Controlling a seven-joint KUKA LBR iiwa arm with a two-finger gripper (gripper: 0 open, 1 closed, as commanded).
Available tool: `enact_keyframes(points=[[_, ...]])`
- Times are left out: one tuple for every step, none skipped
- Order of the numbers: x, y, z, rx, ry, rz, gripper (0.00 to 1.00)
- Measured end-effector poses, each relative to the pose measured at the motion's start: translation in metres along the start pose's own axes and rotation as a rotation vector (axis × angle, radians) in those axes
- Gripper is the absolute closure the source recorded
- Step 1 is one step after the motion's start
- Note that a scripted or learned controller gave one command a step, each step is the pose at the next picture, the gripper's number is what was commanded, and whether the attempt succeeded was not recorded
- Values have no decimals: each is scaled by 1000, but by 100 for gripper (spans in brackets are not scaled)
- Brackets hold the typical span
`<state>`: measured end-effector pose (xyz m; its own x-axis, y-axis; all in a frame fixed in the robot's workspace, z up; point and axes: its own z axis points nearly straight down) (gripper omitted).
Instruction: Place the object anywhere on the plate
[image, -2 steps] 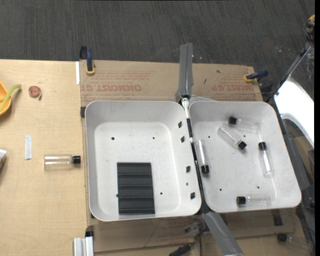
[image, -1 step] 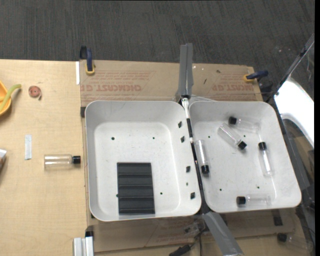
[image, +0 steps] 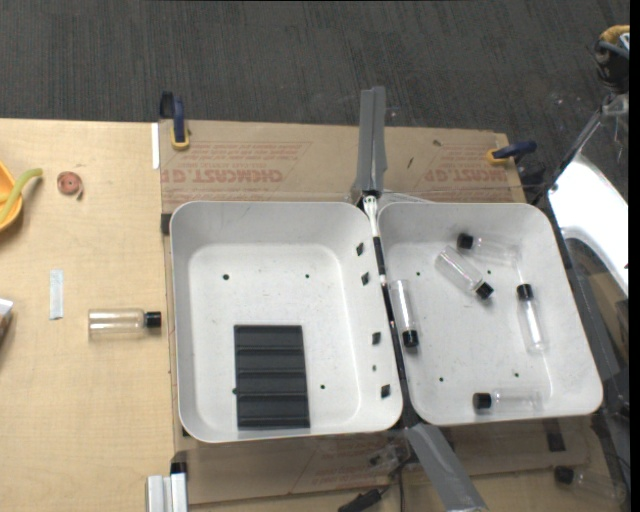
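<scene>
In the camera view, two shallow white bins sit side by side on a brown cardboard sheet (image: 300, 165) at the right end of the wooden table (image: 80, 400). The left white bin (image: 200, 240) holds a dark ribbed rectangular plate (image: 270, 377), lying flat near its front edge, left of centre.

The right white bin (image: 560, 300) holds five clear plastic vials with black caps, all lying on their sides and none on the plate:
- one vial (image: 404, 310) against the bin's left wall
- one (image: 482, 246) near the back edge
- a slanted one (image: 462, 272) just in front of that
- one (image: 531, 320) towards the right wall
- one (image: 508, 402) along the front edge

A larger clear bottle with a black cap (image: 120, 321) lies on the bare table left of the bins. Whether the end effector is open or closed cannot be told, nor whether it has hold of anything.
</scene>
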<state>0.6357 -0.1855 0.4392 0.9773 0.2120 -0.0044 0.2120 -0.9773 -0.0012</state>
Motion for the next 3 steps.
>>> enact_keyframes(points=[[5,39,0,0,-1,13,0],[-36,30,-1,1,0,0,0],[22,-21,14,0,1,5,0]])
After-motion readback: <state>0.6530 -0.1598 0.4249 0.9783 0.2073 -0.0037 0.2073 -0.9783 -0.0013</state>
